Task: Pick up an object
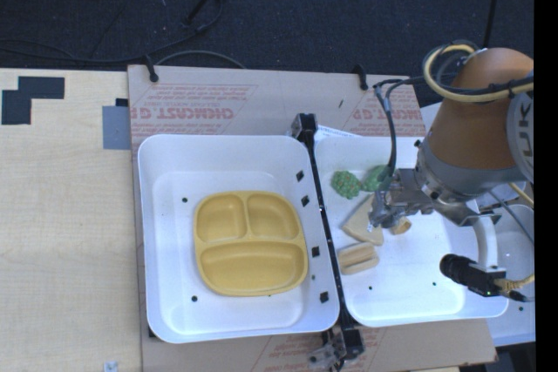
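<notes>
Yellow divided plate (250,241) in left bin (166,187)

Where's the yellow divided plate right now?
The yellow divided plate lies flat in the middle of the left bin, across the divider from the food pieces in the right bin.

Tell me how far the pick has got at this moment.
Done: the arm has reached into the right bin, and the gripper is low over the food pieces there. In hand: it sits right at the pale wedge, but a grasp cannot be confirmed. Left: closing on a piece and lifting it. The tan block and green broccoli lie untouched; the yellow plate rests in the left bin.
</notes>
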Available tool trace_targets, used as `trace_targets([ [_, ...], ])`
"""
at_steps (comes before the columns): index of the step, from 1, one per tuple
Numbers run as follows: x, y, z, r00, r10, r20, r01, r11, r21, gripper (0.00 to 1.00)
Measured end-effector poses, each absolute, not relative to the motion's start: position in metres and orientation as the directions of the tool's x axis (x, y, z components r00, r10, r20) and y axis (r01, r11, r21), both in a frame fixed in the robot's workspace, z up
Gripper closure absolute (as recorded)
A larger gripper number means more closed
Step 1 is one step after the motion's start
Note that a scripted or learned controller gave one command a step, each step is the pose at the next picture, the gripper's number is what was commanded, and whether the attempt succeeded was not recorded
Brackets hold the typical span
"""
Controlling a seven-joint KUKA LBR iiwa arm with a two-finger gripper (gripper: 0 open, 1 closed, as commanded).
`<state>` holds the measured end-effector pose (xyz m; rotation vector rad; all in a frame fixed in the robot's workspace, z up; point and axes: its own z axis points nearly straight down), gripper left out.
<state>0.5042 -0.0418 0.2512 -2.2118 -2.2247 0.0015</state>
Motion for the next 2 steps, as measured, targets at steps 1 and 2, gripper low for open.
trace_targets([
  [1,0.503,0.022,0.244,-0.006,1.000,0.003,1.000,0.006,-0.006,1.00],
  [2,0.499,0.076,0.226,-0.005,1.000,0.002,1.000,0.005,-0.008,1.00],
])
